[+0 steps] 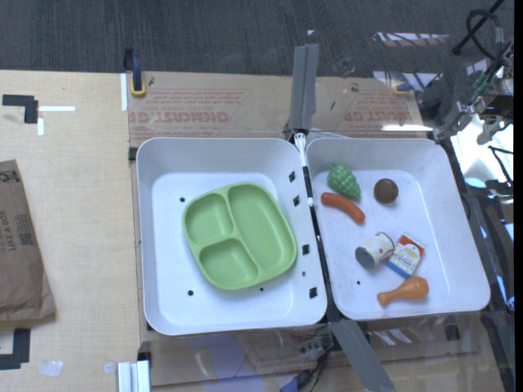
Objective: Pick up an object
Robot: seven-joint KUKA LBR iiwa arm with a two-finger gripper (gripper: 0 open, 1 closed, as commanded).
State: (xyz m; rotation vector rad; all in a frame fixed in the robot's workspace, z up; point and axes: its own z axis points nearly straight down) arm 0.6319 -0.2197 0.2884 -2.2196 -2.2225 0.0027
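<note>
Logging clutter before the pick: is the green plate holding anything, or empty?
Empty. All three compartments of the green plate show bare green; the food items lie in the right bin.

Worktop with two white bins

The left bin and right bin touch at centre; a brown paper bag lies at nine o'clock.

Both bins are white: the left bin holds a plain light-green divided plate, and the right bin holds a dark-green bumpy item, an orange sausage, a brown ball, a white-grey can, a red-white-blue carton and an orange drumstick.
</note>
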